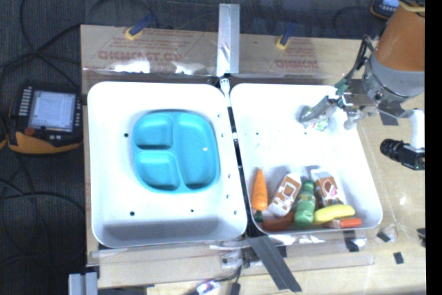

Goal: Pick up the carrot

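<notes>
The orange carrot [259, 190] with a green top lies in the right bin [290, 148], near its front left corner, pointing away from the front wall. My gripper [314, 117] hangs over the far middle of that same bin, well behind and to the right of the carrot. It looks open, with nothing between its fingers.
Beside the carrot, along the front wall, lie two small cartons [286, 195], a green vegetable [304, 207], a yellow banana [334, 213] and a dark red item [276, 224]. The left bin [110, 217] holds a blue divided tray [174, 150]. A handheld pendant [48, 114] sits left of the bench.
</notes>
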You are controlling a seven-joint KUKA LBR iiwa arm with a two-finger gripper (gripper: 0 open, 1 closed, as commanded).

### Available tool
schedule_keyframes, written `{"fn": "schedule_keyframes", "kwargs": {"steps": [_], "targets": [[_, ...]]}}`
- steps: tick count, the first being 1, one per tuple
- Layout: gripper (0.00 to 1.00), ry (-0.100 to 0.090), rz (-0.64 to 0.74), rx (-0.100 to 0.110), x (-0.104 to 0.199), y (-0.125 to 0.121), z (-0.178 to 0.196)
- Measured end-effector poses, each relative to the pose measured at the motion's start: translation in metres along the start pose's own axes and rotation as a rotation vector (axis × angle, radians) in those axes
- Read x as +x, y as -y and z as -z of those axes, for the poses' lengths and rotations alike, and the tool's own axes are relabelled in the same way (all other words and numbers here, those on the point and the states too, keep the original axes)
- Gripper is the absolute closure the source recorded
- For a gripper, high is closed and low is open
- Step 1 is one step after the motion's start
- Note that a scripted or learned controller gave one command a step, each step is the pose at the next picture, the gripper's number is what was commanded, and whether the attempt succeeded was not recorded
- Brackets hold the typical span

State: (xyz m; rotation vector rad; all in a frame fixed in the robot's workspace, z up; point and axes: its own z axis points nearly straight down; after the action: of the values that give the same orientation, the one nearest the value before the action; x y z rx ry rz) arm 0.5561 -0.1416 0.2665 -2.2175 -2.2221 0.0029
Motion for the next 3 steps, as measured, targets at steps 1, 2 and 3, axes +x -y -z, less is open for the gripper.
{"fn": "schedule_keyframes", "kwargs": {"steps": [1,2,3], "targets": [[0.0,0.0,-0.237,0.003,0.004,0.073,-0.074],[0.0,-0.001,-0.248,-0.008,0.041,0.07,-0.161],[1.0,-0.004,-0.248,-0.001,0.042,0.072,-0.154]]}}
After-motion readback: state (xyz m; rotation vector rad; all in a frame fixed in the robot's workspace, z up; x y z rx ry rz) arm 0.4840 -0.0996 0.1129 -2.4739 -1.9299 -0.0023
